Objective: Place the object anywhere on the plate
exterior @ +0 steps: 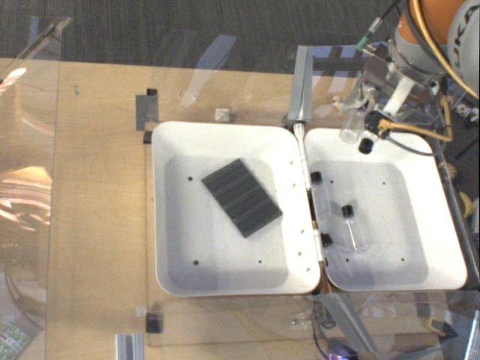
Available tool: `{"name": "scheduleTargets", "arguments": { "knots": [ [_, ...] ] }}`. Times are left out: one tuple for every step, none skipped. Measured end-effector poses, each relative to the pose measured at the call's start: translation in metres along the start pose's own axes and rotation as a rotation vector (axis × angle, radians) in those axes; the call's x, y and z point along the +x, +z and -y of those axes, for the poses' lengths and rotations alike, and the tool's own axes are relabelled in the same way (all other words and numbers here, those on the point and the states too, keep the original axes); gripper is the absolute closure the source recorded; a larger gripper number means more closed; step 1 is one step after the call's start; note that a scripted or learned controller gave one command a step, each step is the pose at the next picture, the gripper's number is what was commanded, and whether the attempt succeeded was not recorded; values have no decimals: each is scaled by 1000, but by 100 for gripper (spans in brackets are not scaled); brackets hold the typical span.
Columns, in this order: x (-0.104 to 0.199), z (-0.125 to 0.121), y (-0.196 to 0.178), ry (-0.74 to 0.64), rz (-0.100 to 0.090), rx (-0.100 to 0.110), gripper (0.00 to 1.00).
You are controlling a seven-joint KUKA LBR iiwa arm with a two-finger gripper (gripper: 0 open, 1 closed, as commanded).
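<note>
Camera view: dark grey ribbed rectangular plate lying in left white bin; small clear vial with black cap lying in right white bin; gripper hovering over right bin's far edge, pincer state unclear.

You have 2 shallow white bins on the desk: the left bin and the right bin. In the left bin you can count 1 dark ribbed plate. In the right bin you can count 1 clear vial with a black cap. You have 1 arm reaching in at the upper right, carrying 1 end effector. On the wood you can count 2 small black blocks, 1 above the left bin and 1 below it.
</note>
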State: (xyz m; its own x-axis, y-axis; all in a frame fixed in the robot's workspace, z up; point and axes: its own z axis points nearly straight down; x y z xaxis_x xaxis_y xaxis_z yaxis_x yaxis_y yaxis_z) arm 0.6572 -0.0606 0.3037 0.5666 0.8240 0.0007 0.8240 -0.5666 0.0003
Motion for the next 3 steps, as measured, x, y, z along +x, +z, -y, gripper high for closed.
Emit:
{"name": "scheduleTargets", "arguments": {
  "knots": [
    [2, -12, 99, -136, 0, 2, 100],
    [-12, -23, 43, 169, -1, -1, 100],
    [-17, -20, 20, 139, -1, -1, 100]
  ]
}}
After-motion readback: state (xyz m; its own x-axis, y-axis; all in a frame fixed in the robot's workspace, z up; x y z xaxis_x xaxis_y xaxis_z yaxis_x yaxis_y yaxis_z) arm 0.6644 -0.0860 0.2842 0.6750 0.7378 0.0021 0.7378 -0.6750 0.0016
